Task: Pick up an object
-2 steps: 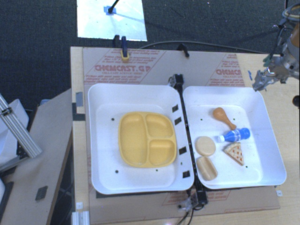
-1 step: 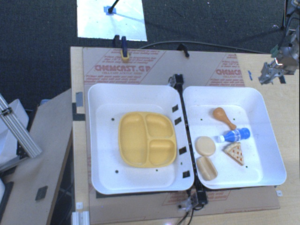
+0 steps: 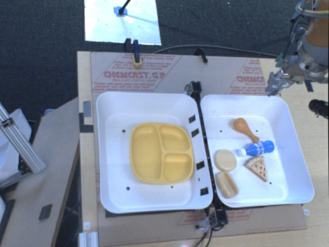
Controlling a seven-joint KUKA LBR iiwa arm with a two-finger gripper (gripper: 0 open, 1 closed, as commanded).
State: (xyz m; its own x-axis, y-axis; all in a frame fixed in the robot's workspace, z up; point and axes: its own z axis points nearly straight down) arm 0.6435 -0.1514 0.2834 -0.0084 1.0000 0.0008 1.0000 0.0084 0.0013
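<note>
The right bin [image 3: 293, 138] holds several toy foods. A brown drumstick [image 3: 245, 129] lies near its far side, and a blue bottle [image 3: 258, 148] lies on its side below it. A round tan bun [image 3: 225, 160] sits to the bottle's left, an orange pizza slice [image 3: 257, 168] lies to the bun's right, and a tan oval loaf [image 3: 226, 184] rests near the front wall. My gripper [image 3: 271, 85] hangs over the bin's far right corner, well above and behind the objects, with nothing seen in it.
In the left bin [image 3: 110, 138] lies a yellow divided plate [image 3: 162, 152]. A black clip strip [image 3: 198, 138] joins the two bins. Behind the bins, a blue and yellow clamp [image 3: 135, 53] stands on the brown board.
</note>
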